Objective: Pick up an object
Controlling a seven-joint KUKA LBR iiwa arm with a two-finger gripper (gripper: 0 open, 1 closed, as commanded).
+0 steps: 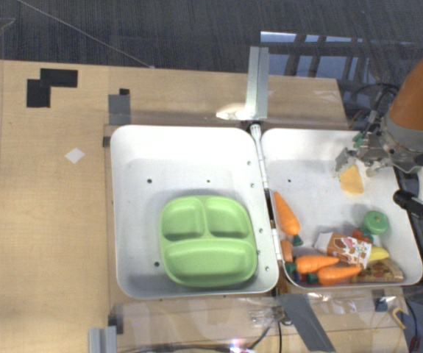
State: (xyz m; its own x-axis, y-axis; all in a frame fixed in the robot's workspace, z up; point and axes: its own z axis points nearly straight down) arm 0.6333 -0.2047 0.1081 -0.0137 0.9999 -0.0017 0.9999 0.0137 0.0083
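The arm (417, 101) is seen reaching in from the right, its orange band lying over the far right corner of the right bin (307, 153), with the grey wrist bent down toward the bin's floor. The gripper (362, 159) is held low over the far right part of that bin, and a pale yellow wedge of cheese (352, 179) is seen right at its tips, on the near side; whether the cheese is clasped between the fingers or merely lies under them cannot be told. The cheese is shown as a small block with a slanted face, lighter on top and more orange along its near edge, well apart from the other things. A round green piece (375, 221) is placed nearer, by the right wall. Along the near wall a cluster is gathered: a carrot (286, 215) lying slantwise beside the dividing wall, two more carrots (327, 268) laid side by side, a small printed carton (347, 248) and a yellow piece (379, 254) just right of it. In the left bin (189, 153) a green divided plate (209, 240) is set flat toward the near side
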